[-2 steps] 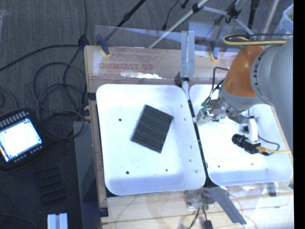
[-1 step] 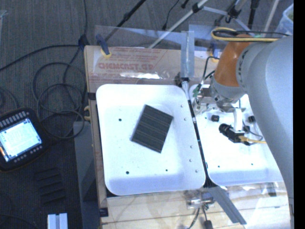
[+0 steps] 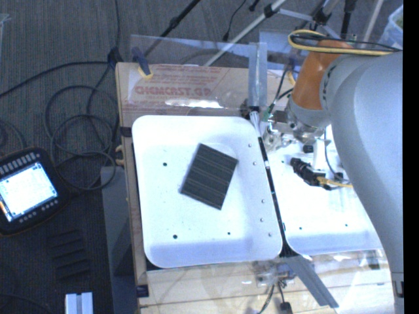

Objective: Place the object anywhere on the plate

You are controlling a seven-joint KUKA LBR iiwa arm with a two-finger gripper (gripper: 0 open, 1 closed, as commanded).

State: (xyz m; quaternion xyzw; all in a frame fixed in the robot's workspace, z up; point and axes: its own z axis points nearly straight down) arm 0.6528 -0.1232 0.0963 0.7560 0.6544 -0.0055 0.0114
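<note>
A dark, ribbed rectangular plate point(image 3: 209, 176) lies tilted near the middle of the left bin point(image 3: 152, 241). My gripper point(image 3: 285, 138) hangs below the orange wrist band, over the far left corner of the right bin point(image 3: 327, 235), close to the rims where the two bins meet. The bulky grey arm covers the right side of that bin and hides whatever sits beneath the wrist.
A cardboard sheet point(image 3: 183, 90) lies behind the left bin, with a clear upright panel point(image 3: 258, 77) at the back. A control pendant point(image 3: 26, 188) and cables lie on the floor to the left. White bin floor surrounds the plate on all sides.
</note>
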